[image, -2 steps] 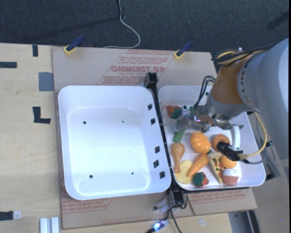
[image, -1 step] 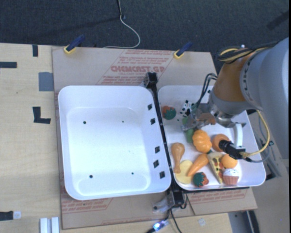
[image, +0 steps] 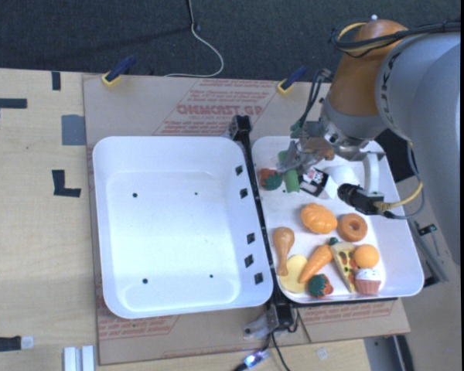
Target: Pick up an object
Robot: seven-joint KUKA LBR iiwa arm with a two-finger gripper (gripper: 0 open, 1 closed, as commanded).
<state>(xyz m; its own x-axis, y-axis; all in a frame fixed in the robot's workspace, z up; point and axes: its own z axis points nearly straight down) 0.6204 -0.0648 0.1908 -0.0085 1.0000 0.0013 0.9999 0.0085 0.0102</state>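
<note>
In the camera view the task looks to be at its reaching stage: the gripper (image: 294, 159) is low over the far left corner of the right bin (image: 406, 242), right above a small red and green piece (image: 272, 179) and a dark green one (image: 291, 181), and nothing is lifted clear of the bin floor, so the pick itself seems yet to be made. Whether the pincer is spread or pressed together cannot be told from this angle, since the wrist and cables crowd it. The candidate objects all lie in the right bin: beside the gripper a small black and white item (image: 315, 181), and nearer the camera a croissant (image: 319, 219), a doughnut (image: 352, 226), a drumstick (image: 283, 243), a carrot (image: 319, 260), a pizza slice (image: 342, 260), an orange (image: 366, 255), a cupcake (image: 369, 279) and a yellow piece (image: 295, 269) by a green and red one (image: 319, 285). The left bin (image: 108, 230) shows bare white floor with a few dark dots
</note>
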